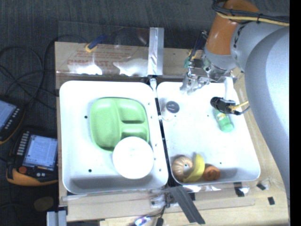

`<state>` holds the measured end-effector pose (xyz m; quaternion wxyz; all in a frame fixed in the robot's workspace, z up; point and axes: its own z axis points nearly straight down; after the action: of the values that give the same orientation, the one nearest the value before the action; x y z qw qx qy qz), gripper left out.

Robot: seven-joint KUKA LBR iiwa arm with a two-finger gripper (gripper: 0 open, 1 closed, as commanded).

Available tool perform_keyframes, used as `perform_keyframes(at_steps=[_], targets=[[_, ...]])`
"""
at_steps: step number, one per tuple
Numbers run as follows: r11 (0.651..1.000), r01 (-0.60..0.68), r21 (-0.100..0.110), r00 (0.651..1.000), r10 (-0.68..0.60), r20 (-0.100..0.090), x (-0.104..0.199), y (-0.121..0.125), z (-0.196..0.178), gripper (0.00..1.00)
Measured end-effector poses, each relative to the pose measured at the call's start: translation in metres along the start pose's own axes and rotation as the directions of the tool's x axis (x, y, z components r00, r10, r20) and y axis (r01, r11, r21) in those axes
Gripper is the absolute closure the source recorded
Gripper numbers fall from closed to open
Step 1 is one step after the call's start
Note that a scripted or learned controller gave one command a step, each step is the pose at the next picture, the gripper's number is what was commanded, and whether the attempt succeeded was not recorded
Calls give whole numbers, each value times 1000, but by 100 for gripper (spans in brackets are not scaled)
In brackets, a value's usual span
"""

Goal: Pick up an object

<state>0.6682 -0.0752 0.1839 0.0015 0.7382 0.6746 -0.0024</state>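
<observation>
A small round grey disc (172, 107), the likeliest pick, lies flat in the right bin (197, 138), in that bin's far left corner, close to its left wall. The gripper (192, 85) hangs over the same bin's far edge, nothing visibly in its grasp; whether it is spread or pressed together cannot be told from this angle. From the gripper the disc lies toward the bin's left wall and a little toward its near side, and being round it offers no long axis to line up on. The bin floor between them is bare, though the left wall crowds the disc on one side. A green bottle (225, 122) lies toward the bin's right side; a banana (198, 167), a tan ring-shaped piece (181, 165) and an orange item (212, 173) huddle against its near wall. Beyond its left wall, the left bin (75, 126) holds a green divided plate (117, 119) and a white dish (133, 157).
</observation>
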Motion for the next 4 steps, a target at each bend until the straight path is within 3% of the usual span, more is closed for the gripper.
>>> perform_keyframes(at_steps=[1, 2, 3, 4], targets=[[972, -235, 4, 972, 235, -3, 37, -51, -10, 100], [972, -235, 4, 972, 235, -3, 37, -51, -10, 0], [967, -256, 3, 967, 256, -2, -17, -3, 1, 0], [927, -376, 3, 927, 376, -2, -34, -25, -43, 0]])
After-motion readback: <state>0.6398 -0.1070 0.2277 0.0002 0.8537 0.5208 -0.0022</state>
